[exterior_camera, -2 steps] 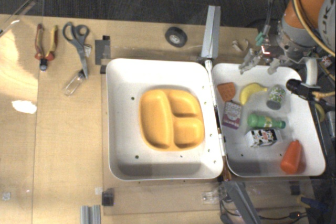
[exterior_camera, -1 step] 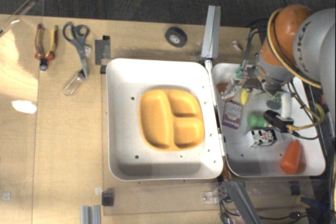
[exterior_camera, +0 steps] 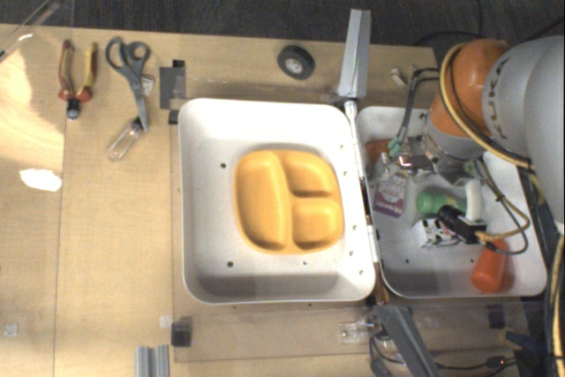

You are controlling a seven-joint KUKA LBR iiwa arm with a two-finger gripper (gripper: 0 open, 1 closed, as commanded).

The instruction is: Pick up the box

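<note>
A small purple and white box (exterior_camera: 391,195) lies in the right bin (exterior_camera: 530,282), close to its left wall. The grey arm with its orange band (exterior_camera: 468,79) reaches over the upper part of that bin. Its gripper (exterior_camera: 402,158) hangs low just above the box's far end, very near it. Whether anything is between the gripper's tips is hidden by the wrist and cables.
A green object (exterior_camera: 433,203), a white and black item (exterior_camera: 439,230) and an orange piece (exterior_camera: 488,272) share the right bin. The left bin (exterior_camera: 207,190) holds a yellow divided tray (exterior_camera: 287,199). Scissors (exterior_camera: 132,71), pliers (exterior_camera: 75,75) and a tape roll (exterior_camera: 296,61) lie on the bench.
</note>
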